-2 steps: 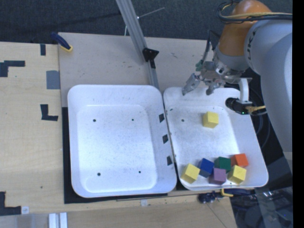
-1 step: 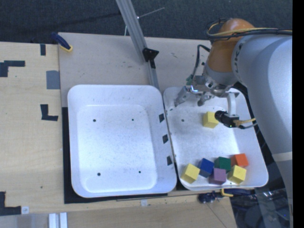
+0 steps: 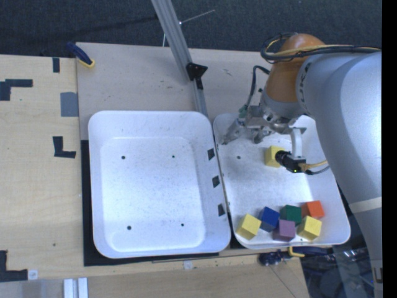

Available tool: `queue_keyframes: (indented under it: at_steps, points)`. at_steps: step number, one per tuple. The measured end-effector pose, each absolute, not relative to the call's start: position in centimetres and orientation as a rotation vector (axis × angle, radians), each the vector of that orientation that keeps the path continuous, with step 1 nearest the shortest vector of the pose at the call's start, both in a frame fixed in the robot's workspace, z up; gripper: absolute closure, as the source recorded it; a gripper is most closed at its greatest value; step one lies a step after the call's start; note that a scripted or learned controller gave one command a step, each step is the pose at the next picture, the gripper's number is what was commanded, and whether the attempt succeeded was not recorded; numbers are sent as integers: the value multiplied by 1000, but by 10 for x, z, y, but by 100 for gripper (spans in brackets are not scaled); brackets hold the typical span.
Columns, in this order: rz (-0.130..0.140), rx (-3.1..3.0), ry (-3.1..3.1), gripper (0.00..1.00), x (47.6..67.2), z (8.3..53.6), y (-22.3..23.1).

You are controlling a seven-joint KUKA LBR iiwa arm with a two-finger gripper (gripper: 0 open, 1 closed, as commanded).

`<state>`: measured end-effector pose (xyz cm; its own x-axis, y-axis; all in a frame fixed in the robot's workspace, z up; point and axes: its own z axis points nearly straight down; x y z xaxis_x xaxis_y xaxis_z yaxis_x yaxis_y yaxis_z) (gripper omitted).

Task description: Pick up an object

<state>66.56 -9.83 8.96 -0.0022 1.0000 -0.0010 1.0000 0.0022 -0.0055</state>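
Left bin (image 3: pixel 102 132): bare white floor, well left of the fingers.
Gripper (image 3: pixel 253 129): low over the right bin (image 3: pixel 239 185), at its far end — finger spread cannot be told, nothing seen held.
Yellow block (image 3: pixel 272 156): just right of the fingers, apart from them.
Handling: likely light, stiff, smooth — take it across two flat opposite faces.
Cube cluster (image 3: pixel 282 222): near end, well apart.

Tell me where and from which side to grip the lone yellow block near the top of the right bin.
Grip the lone yellow block across two opposite flat side faces, coming straight down from above. It sits apart from the cluster of blocks at the near end of the right bin, so its sides look free. The gripper is close by, further up the bin; a black part of the arm crowds the block's right side, so left-to-right clearance is uncertain.
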Motion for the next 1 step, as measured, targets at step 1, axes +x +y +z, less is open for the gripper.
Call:
queue_keyframes:
  at_steps: [1]
  points:
    - [4, -2217, -2225, 100, 667, 102, -98]
